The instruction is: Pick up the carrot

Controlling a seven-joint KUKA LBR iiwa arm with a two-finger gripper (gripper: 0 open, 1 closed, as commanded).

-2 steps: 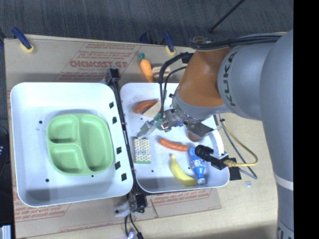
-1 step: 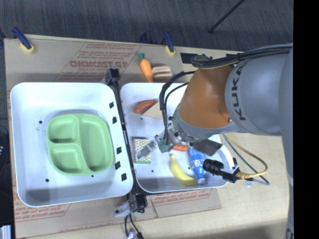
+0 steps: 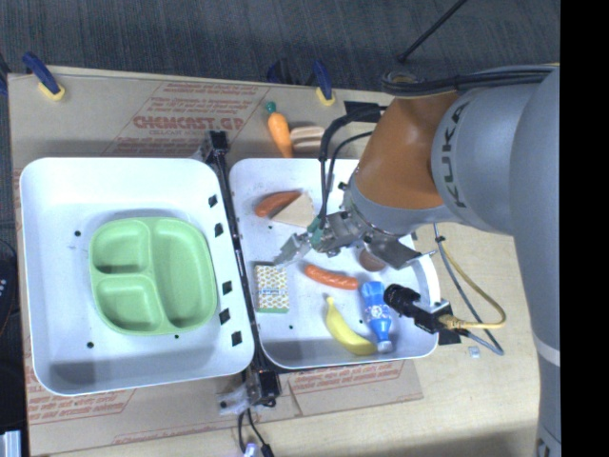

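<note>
Both white bins (image 3: 57, 350) looked like smooth moulded plastic with a soft sheen. The green divided tray (image 3: 152, 272) was matt plastic. Under the bins lay brown printed cardboard (image 3: 181, 112), dull and papery, on the pale matt counter (image 3: 485, 398). The arm (image 3: 495, 150) had a smooth grey painted shell and a satin orange band (image 3: 404, 155). The carrot (image 3: 279, 133) looked smooth, slightly glossy plastic, as did the banana (image 3: 343, 329). The small packet (image 3: 271, 287) had a printed paper-like face.
</note>
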